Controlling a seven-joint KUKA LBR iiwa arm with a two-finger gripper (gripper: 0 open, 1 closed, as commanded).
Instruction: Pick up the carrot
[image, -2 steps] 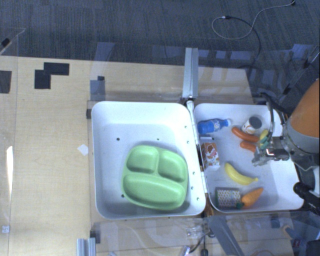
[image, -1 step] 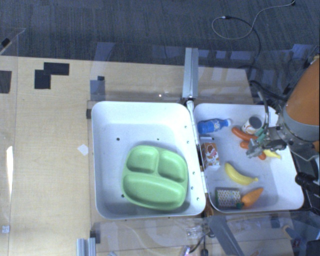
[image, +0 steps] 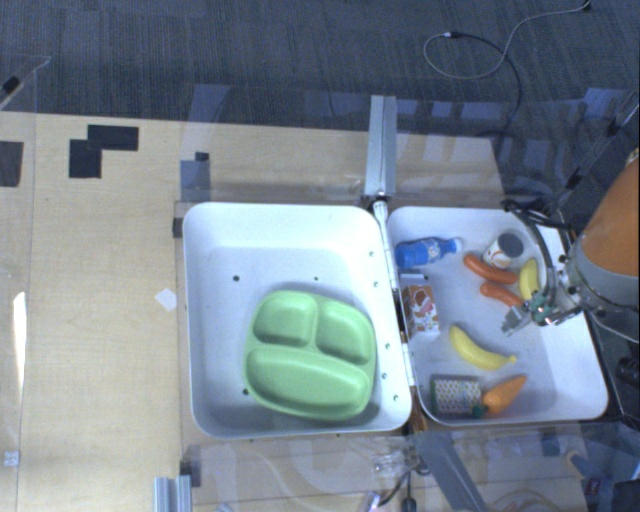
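Both bins (image: 200, 330) white. Left bin: light green divided plate (image: 311, 352), w/ no pattern. Right bin: orange carrot (image: 503, 393) w/ green tip; yellow banana (image: 479, 349); blue bottle (image: 424, 251) w/ white cap; two red-orange sausage-like pcs (image: 490, 268); small brown/red packet (image: 423, 308), white patches; grey speckled sponge-like block (image: 455, 394). Arm (image: 612, 245) orange band, grey below. Bench (image: 90, 330) pale wood, black squares at the far left. Floor dark grey-blue.

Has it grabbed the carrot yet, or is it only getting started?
Nothing looks done yet: the carrot lies at the near edge of the right bin, beside a grey block. The gripper hangs above and farther back, near the banana. Reaching, gripping and lifting all remain.
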